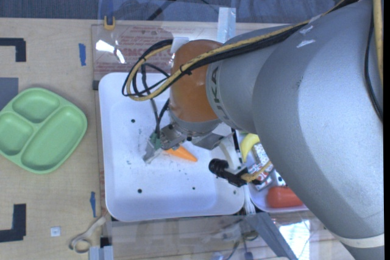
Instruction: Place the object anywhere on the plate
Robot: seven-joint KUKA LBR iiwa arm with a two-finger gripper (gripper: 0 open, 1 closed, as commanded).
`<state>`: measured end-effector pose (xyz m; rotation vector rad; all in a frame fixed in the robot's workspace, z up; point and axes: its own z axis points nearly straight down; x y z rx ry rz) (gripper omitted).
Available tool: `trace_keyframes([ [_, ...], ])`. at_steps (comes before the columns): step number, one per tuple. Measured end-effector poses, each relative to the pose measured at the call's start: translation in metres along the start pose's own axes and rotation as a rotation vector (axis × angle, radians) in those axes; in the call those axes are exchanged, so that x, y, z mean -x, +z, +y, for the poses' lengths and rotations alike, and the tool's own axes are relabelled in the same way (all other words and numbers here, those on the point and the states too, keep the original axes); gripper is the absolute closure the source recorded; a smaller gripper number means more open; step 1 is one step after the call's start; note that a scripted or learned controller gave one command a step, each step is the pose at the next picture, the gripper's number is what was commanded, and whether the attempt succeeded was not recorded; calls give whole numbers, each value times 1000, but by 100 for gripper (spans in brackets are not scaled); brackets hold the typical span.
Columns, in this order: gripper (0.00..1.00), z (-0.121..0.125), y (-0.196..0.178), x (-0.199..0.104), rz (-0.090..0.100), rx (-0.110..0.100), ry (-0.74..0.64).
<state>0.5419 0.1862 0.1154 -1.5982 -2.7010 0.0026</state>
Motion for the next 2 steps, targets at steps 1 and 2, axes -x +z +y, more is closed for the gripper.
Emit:
trace_keyframes([
  [1,0,-32,-47,14,0,0,-13],
  [2,0,-36,-61,60,-2,3,334],
])
